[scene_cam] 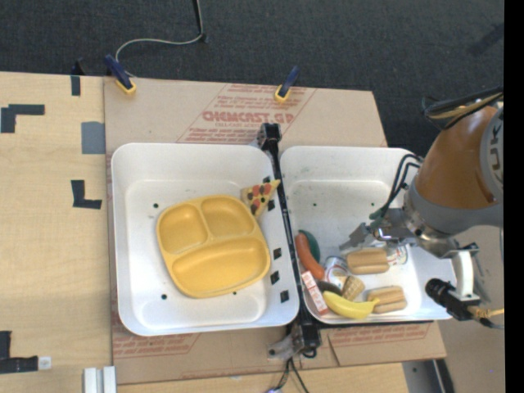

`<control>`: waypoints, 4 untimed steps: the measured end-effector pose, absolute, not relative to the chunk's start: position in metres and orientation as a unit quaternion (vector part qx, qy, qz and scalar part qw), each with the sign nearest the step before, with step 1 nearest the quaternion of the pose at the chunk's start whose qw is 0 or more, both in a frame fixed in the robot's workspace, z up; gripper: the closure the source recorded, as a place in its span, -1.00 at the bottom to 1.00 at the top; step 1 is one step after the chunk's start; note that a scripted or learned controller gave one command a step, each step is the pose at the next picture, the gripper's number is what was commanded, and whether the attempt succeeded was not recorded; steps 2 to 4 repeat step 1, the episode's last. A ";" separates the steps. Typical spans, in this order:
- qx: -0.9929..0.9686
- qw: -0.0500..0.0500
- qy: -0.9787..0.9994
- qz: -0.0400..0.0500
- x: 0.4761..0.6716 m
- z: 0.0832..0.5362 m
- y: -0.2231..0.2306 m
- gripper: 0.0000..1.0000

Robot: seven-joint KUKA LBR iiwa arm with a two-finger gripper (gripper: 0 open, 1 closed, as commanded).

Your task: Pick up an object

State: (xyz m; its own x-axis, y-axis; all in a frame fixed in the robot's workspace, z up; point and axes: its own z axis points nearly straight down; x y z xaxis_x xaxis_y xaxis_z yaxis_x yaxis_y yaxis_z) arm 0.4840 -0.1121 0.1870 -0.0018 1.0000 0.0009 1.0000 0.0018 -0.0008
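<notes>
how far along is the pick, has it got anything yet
Done: the arm has reached into the right bin, and the gripper sits low, just above the hot dog bun. In hand: nothing visibly lifted; bun, banana and carrot all lie on the bin floor. Left: securing one object and raising it clear.

- The arm [458,170] enters from the right edge of the view, its orange band uppermost and a grey segment just below it.
- The wrist angles down and leftward.
- The claw [375,232] sits low at the arm's left end, its metal parts pointing left.
- A black cable loops along the arm's left side.
</notes>
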 end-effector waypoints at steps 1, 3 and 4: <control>-0.706 0.000 -0.708 0.000 0.484 0.231 -0.068 1.00; -0.706 0.000 -0.708 0.000 0.484 0.231 -0.068 1.00; -0.706 0.000 -0.708 0.000 0.484 0.231 -0.068 1.00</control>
